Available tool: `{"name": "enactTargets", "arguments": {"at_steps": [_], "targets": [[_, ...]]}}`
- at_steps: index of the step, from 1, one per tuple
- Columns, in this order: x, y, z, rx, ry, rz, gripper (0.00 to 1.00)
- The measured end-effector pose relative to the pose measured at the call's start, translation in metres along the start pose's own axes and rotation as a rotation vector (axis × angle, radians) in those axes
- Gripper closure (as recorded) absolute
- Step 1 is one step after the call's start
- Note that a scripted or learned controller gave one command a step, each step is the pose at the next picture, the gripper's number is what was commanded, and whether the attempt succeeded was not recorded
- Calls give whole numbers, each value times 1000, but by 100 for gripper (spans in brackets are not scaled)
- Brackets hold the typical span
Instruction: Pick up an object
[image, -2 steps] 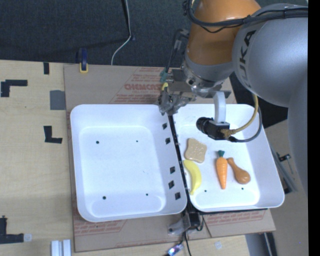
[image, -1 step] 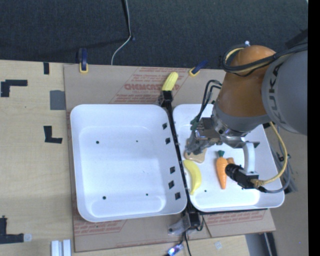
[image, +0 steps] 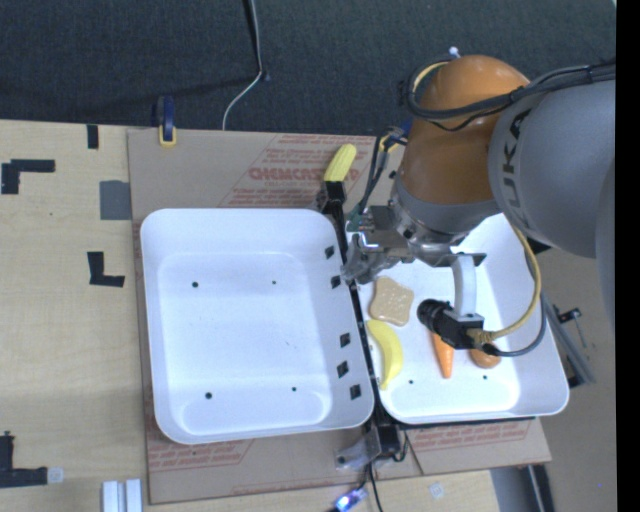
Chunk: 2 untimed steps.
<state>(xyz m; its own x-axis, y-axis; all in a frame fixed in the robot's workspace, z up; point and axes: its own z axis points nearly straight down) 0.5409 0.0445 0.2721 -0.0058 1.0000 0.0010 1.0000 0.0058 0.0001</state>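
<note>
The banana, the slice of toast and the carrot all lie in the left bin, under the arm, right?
Not quite: the camera view shows the banana, slice of toast and carrot in the right bin, under the arm. The left bin is the other one.

I'm looking down from one fixed camera above the bench, slanting over both bins, fairly near, with the arm reaching in from the right.

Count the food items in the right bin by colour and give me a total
Yellow: 1, the banana
Tan: 1, the bread slice
Orange: 1, the carrot
Total: 3 that I can make out in the right bin; the arm hides part of it.
</note>
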Motion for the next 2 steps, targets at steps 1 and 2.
{"name": "enactTargets", "arguments": {"at_steps": [1,2], "targets": [[63,-18,-3,3,1,-3,100],[28,-42,-20,3,-1,7,100]]}}
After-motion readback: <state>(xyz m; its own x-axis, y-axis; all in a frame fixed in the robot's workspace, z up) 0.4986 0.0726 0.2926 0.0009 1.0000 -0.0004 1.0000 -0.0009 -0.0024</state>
